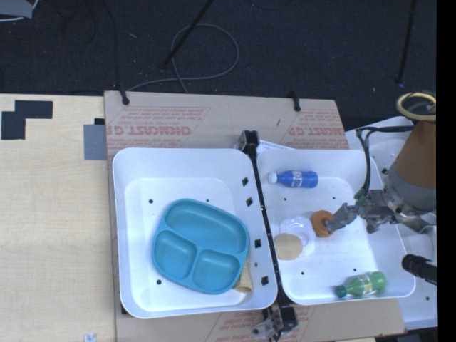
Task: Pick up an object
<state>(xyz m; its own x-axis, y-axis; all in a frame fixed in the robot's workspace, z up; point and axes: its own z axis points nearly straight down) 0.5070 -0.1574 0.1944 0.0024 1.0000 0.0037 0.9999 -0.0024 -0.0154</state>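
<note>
Lighting's pretty even and bright from overhead, so the white bins [185, 169] nearly blow out and lose detail. Shadows are soft and short. The dark floor [214, 34] up top goes murky. Whole frame's a bit soft and low-res, no real glare.

A tan object [244, 281] lies mostly hidden beneath the blue tray [200, 245].

A robotics lab: white bins [128, 191] on taped cardboard [192, 120], loose cables [214, 41] over dark carpet
</note>
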